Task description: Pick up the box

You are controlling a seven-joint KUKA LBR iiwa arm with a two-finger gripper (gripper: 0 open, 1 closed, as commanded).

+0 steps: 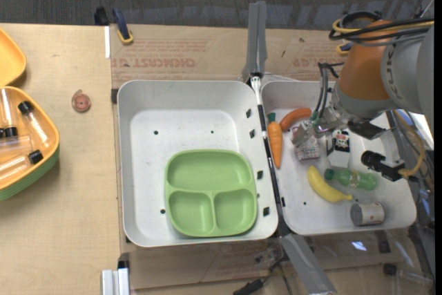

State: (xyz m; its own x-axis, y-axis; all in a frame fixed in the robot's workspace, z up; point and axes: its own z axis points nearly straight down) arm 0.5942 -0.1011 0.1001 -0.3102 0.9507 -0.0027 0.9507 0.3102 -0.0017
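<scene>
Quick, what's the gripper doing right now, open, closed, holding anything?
Gripper: cannot be told; it sits low in the right bin, just above the box.

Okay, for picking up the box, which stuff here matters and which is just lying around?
Matters:
box, in the right bin
gripper, just above the box

Lying around:
carrot
sausage
banana
green bottle
metal can
green plate in the left bin
</scene>
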